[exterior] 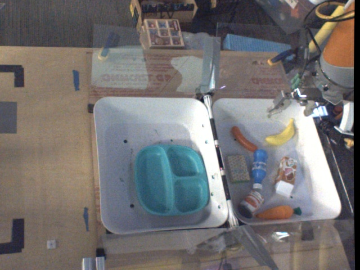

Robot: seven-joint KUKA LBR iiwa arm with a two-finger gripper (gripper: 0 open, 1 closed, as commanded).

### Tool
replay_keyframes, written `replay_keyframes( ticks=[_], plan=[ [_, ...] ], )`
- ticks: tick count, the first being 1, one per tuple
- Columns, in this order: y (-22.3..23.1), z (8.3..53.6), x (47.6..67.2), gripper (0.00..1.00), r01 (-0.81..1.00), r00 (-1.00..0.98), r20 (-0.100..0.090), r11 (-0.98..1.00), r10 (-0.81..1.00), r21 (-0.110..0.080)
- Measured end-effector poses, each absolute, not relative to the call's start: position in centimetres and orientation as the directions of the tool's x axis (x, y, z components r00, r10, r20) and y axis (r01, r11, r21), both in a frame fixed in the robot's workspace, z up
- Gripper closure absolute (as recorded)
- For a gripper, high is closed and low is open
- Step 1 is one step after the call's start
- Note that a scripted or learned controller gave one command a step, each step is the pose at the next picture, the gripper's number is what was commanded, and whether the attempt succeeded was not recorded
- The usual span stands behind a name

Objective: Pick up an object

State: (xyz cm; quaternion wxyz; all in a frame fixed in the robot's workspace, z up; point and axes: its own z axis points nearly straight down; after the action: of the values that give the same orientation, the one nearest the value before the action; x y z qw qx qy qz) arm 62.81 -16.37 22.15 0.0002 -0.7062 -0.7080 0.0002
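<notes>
Lying below end effector (292, 101): banana (282, 134).

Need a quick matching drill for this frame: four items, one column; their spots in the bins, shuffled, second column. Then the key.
1. teal divided plate
2. banana
3. carrot
4. sausage

A. right bin, near front edge
B. left bin
C. right bin, back, toward its left wall
D. right bin, back, right of the sausage

Pairs: 1-B, 2-D, 3-A, 4-C
</notes>
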Motion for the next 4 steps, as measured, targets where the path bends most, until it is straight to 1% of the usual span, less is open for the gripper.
replay_keyframes(
  ticks=[1,2,3,4],
  plan=[
    [-20.4,14.1,62.3,0.0,1.0,-0.02,0.0,0.02,1.0,-0.001],
    [-21.1,9.1,54.5,0.0,0.997,-0.083,0.015,0.083,0.996,0.003],
    [-21.6,10.2,54.5,1.0,0.997,-0.077,0.004,0.077,0.997,0.007],
    [-14.5,19.7,55.3,1.0,0.991,-0.133,-0.001,0.133,0.991,0.002]
  ],
)
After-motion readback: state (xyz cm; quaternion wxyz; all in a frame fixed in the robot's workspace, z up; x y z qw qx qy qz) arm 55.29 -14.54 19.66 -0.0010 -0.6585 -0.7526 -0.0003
